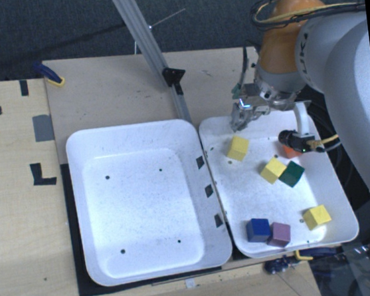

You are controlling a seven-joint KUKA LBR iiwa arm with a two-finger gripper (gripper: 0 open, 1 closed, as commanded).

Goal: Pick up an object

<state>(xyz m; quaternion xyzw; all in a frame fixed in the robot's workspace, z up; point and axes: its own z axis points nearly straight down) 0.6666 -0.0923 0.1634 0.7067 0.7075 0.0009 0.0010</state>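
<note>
Six small blocks lie in the right bin (pixel 337 212); the gripper (pixel 240 121) hangs over its far rim, near a yellow block (pixel 237 148), holding nothing. Whether its fingers are apart cannot be told. Judged an approach step: next, descend squarely onto that block.

The grey arm (pixel 336 72) reaches in from the right, its tool (pixel 241 118) hanging over the far left corner of the right bin (pixel 328 227). Just beside the tool, nearer the camera, lies a yellow block (pixel 237 149). Further in, a second yellow block (pixel 273 170) touches a green block (pixel 292 174). Near the front rim a blue block (pixel 258 229) and a purple block (pixel 280 233) sit together, with a third yellow block (pixel 316 216) a little to their right. The left bin (pixel 78 150) sits alongside on the tan worktop (pixel 19 218).
</note>
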